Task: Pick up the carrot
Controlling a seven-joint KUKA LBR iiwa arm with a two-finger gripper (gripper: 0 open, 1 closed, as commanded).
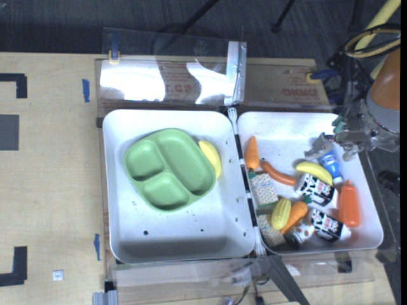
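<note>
While the wooden bench (51,170) spreads pale under everything, we see two shallow white plastic bins side by side on it. The left bin (127,234) holds a green three-compartment plastic plate (169,168), with a yellow rounded toy piece (211,155) touching the plate's right edge. The right bin (280,129) is crowded with toy food.

At the far right, the grey arm with its orange band (386,91) reaches in over the right bin's far right corner, and its gripper (331,143) hangs above a blue-and-white bottle (331,166). We cannot tell how its fingers stand, and nothing is seen held between them.

We find the orange toy carrot (252,152) lying near the right bin's left wall, well apart from the gripper. Just right of it lies an orange sausage-shaped piece (278,173), then a yellow banana (314,169). An orange bottle (348,204) rests by the right wall. Nearer us sit two black-and-white cartons (317,190), a yellow corn cob (280,214) and a second, smaller orange carrot-like piece (295,214) beside it.
</note>
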